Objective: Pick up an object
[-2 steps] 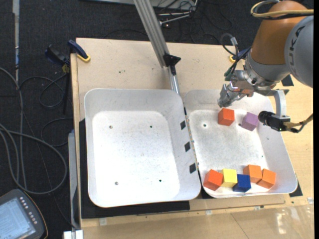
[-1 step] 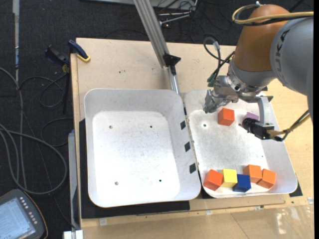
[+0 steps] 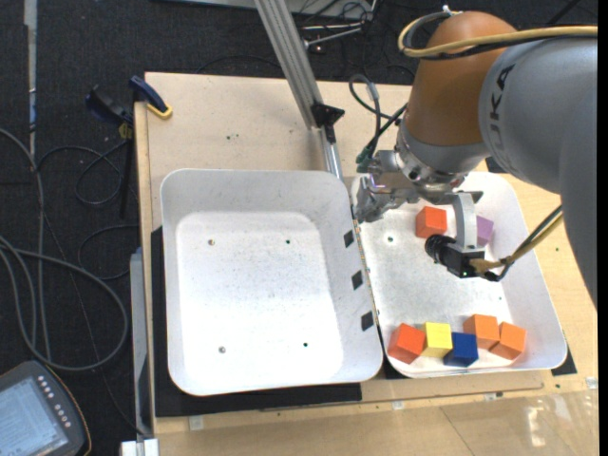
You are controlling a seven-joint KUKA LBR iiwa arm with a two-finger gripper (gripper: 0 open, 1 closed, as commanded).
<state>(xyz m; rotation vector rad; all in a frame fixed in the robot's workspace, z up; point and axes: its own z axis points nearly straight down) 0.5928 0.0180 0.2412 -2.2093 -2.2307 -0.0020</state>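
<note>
The gripper (image 3: 378,196) hung over the right bin's (image 3: 418,288) far inner corner, open or closed I couldn't tell, and to my eye it needed to centre above the lone orange block (image 3: 431,221) just beside it before dropping squarely.

The wooden bench (image 3: 228,122) bears two white bins (image 3: 173,255).

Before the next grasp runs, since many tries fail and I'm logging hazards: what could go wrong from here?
1. The gripper sits by the left wall of the right bin, beside rather than over the orange block. Descending here, it may strike the wall or grasp nothing.
2. The yellow block and blue block lie packed in a row with orange ones. A grasp there could jostle neighbours.
</note>
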